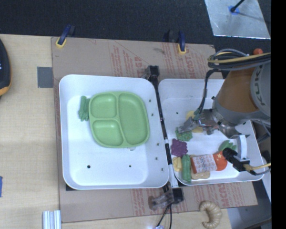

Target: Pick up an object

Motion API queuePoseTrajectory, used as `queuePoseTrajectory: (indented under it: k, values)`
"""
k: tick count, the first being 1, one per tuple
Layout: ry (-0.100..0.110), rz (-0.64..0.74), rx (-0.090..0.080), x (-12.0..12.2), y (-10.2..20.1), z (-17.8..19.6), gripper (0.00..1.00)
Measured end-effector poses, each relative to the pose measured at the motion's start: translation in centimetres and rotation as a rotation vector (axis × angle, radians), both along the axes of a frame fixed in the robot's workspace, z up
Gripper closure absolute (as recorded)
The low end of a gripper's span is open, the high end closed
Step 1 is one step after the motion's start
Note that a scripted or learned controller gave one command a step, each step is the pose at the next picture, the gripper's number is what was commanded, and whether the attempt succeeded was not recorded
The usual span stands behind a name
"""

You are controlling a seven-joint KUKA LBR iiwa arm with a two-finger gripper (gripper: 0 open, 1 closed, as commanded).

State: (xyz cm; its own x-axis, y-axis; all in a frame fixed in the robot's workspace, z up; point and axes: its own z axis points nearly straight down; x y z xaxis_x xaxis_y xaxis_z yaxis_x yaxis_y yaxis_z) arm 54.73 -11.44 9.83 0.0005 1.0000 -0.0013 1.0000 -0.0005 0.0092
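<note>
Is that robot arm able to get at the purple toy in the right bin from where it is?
Probably yes. The gripper hangs just above the purple toy in the right bin, and nothing lies over the toy, though other toys crowd its lower side.

Grey arm w/ orange band reaching from right, claw point(187, 127) low (tilted leftward)
</note>
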Motion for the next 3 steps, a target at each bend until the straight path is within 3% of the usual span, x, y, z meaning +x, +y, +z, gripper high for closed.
queuePoseTrajectory:
  k: [1,2,3]
  values:
    - [0.001,0.007,0.000,5.7,0.7,-0.1,0.00]
    - [0.001,0.005,0.003,8.3,-1.8,-0.1,0.00]
    - [-0.004,0.002,-0.002,4.5,-1.1,0.0,0.00]
